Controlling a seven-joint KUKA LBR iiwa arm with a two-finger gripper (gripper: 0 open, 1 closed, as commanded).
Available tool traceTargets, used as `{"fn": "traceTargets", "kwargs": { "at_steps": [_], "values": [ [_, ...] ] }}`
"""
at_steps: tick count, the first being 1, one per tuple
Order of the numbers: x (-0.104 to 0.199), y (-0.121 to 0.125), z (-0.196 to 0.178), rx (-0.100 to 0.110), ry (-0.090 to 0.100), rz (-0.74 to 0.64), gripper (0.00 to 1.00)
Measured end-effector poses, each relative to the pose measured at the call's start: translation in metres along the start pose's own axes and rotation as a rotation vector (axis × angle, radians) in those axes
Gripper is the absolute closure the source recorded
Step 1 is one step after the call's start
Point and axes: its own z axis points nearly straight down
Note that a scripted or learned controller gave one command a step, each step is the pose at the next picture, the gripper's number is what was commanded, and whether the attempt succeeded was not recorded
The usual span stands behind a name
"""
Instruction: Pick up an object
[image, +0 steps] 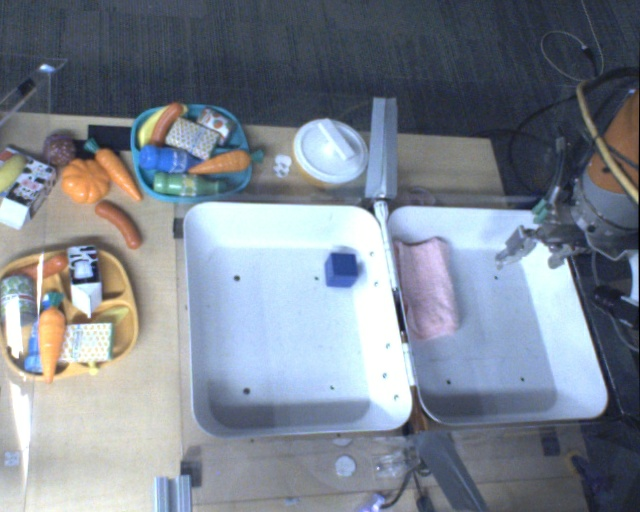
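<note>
Currently the end effector (533, 247) hangs spread and empty. Descend squarely over the pink towel (429, 286) at nine o'clock, fingers straddling its width.

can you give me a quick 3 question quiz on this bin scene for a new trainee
1. True or false: the blue block lies in the same bin as the pink cloth.
2. The gripper hangs over which bin? A) left bin B) right bin C) neither
3. Fill in: the pink cloth lies near the right bin's ____ wall.

Key
1. False; the block is in the left bin.
2. B, near its upper right corner.
3. Left, apart from the gripper.
</note>
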Motion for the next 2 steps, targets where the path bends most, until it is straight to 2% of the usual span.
{"fn": "traceTargets", "kwargs": {
  "at_steps": [1, 2],
  "values": [
    [0.049, 0.009, 0.089, -0.001, 0.0, -0.11, 0.0],
    [0.077, 0.065, 0.1, -0.004, -0.004, -0.355, 0.0]
  ]
}}
